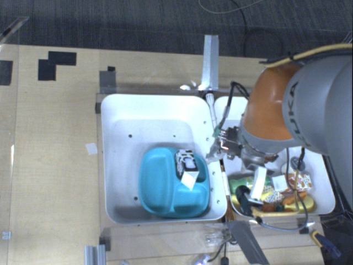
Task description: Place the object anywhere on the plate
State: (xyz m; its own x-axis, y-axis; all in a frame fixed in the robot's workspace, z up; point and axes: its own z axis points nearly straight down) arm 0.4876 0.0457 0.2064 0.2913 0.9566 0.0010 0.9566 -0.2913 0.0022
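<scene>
The blue plate lies at the near side of the left bin with a small black-and-white object on its right edge, while the pincer hangs over the cluttered right bin, finger state indeterminable.

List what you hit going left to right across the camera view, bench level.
Black markings on the bench → left bin → blue plate → black-and-white object on the plate → arm over the right bin.

smooth glossy white plastic bins, a matt blue plastic plate, pale wood-look bench.
</scene>
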